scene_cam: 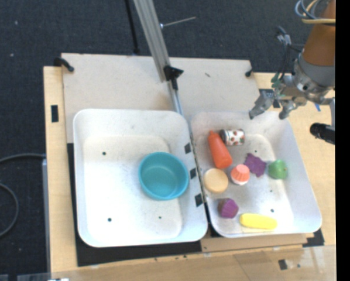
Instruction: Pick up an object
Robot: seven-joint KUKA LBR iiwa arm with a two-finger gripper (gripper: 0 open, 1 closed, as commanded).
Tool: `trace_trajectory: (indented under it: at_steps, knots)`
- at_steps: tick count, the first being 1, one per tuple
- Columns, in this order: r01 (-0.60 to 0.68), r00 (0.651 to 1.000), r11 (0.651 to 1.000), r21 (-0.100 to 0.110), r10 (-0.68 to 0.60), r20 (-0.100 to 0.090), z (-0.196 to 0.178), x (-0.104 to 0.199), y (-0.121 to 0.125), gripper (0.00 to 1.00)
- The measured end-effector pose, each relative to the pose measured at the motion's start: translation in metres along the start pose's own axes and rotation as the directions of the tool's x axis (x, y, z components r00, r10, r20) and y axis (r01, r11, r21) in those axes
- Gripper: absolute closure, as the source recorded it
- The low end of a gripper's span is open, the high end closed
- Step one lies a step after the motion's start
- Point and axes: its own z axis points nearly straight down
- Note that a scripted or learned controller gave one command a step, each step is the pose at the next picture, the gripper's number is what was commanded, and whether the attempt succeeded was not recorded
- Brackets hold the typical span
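Gripper [270, 108] hangs spread wide and holding nothing, above the far rim of the right bin [301, 183]. From the camera view I pick the orange carrot [219, 150] as target; it lies near that bin's left wall, just beside a small spotted cup [233, 136]. Judged light, stiff, smooth plastic, maybe slippery: grip across its thick middle. Left bin [93, 186] holds a blue bowl [163, 175].

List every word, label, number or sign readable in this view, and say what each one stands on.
No text can be read in this view.
The small can on its side in the right bin has a white wrapper with red marks, too small and blurred to read.
The blue bowl, the orange carrot and the yellow piece show no lettering.
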Motion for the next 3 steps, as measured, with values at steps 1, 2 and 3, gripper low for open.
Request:
trace_trajectory:
  at_steps: [1,2,3]
  knots:
    - [0.000,1.000,1.000,0.001,0.000,0.002,0.000,-0.001,0.000,0.00]
    - [-0.001,1.000,1.000,0.005,0.001,0.001,0.056,-0.007,0.007,0.00]
    - [-0.003,1.000,1.000,0.004,0.003,0.001,0.098,-0.010,0.005,0.00]
